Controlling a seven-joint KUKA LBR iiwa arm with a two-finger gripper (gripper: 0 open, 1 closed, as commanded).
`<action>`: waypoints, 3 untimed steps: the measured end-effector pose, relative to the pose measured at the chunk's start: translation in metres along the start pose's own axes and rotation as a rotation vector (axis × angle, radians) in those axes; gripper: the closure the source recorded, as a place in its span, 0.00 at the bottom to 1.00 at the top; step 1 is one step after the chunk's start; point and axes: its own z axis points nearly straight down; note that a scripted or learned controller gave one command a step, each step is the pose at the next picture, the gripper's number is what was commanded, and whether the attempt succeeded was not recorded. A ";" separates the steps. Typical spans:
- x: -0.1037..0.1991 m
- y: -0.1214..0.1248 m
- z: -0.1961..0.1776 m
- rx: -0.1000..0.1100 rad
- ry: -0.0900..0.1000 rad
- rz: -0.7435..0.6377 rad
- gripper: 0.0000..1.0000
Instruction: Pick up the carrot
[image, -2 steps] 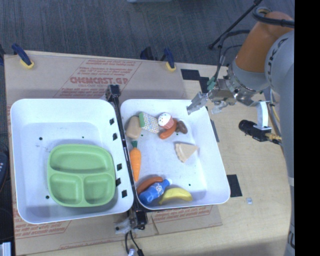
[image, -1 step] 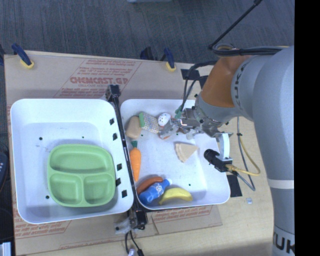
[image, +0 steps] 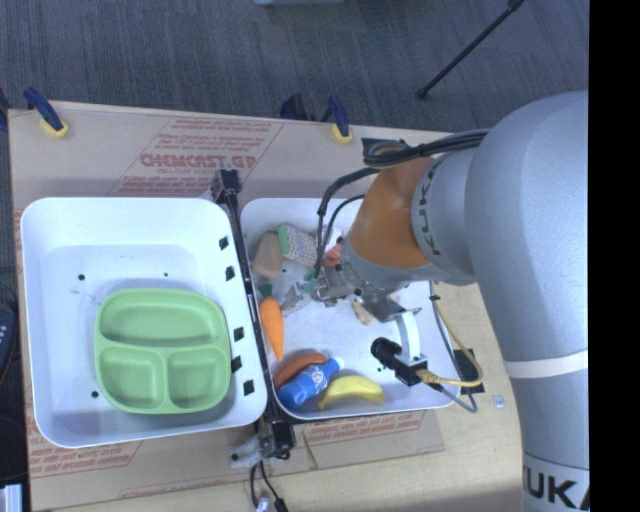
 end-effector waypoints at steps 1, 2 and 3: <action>0.006 -0.001 -0.008 0.012 0.013 -0.011 1.00; 0.002 0.000 -0.009 0.008 0.005 -0.007 0.00; 0.002 -0.002 0.004 0.016 0.011 0.364 0.00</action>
